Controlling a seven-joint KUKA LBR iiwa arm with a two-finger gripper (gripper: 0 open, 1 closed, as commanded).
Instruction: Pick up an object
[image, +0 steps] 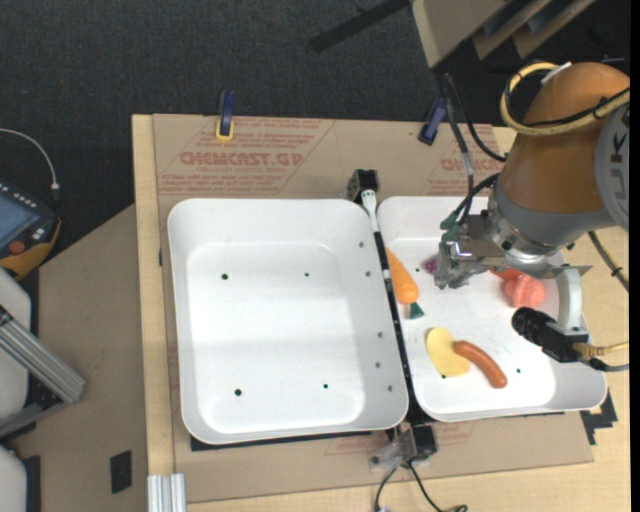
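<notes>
My gripper (452, 272) hangs low over the middle of the right bin (500, 398), below the orange wrist band. A small purple object (431, 266) peeks out just left of the gripper, mostly hidden by it. An orange carrot (403, 281) lies against the bin's left wall. A yellow piece (443, 351) and a red-orange sausage (482, 362) lie together near the front. A pink object (526, 289) sits to the right of the gripper, partly covered by the arm.
The left bin (275, 315) stands beside the right one, split from it by a black divider (390, 300). A black cylinder on the arm (545, 335) juts over the right bin's right side. Both bins rest on a cardboard sheet (260, 150).
</notes>
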